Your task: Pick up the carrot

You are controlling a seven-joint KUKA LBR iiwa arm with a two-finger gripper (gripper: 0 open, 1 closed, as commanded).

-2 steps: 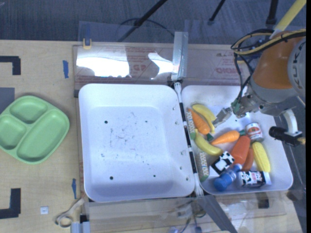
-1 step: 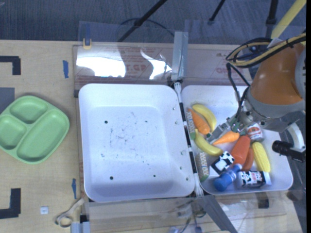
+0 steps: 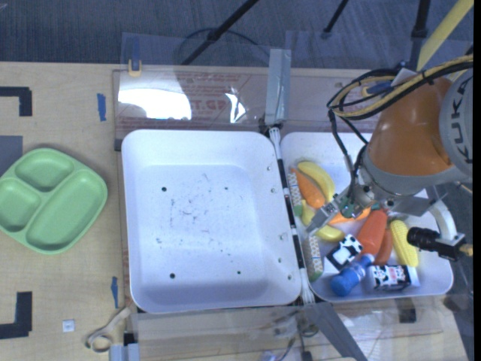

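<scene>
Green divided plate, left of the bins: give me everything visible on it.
The green divided plate is light green, looks like moulded plastic, with a rounded outline and raised ridges splitting it into three compartments: two small ones toward the upper left and one long one along the lower right. It lies flat and right side up on the wooden bench, apart from the left white bin. Its left edge runs to the picture's border. Nothing lies in it or touches it except the bench.

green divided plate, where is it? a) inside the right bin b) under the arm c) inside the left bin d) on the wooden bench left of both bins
d: the green divided plate lies on the wooden bench, apart from the left bin.
</scene>
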